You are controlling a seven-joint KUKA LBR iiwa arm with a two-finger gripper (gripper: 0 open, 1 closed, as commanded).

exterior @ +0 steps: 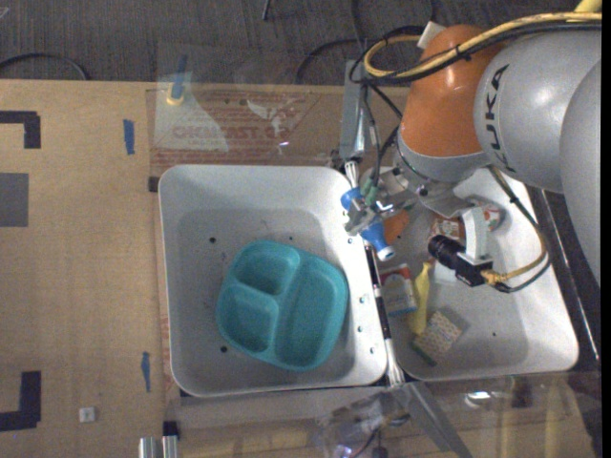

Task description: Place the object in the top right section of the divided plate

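Observation:
A teal divided plate [283, 303] lies in the left white bin [191, 256], with one large section and two smaller ones. My gripper [368, 221] hangs over the wall between the two bins, just right of the plate's upper right edge. A small orange object [396, 225] shows right beside the gripper, partly hidden under the wrist; I cannot make out whether it is held. The grey arm with its orange band [449, 93] covers much of the right bin's far half.
The right bin [535, 342] holds a yellow object [420, 301], a tan speckled block [440, 333], a pale packet [399, 294] and a red and white item [460, 225]. Cables loop off the wrist [516, 275]. Brown bench surface lies to the left [76, 256].

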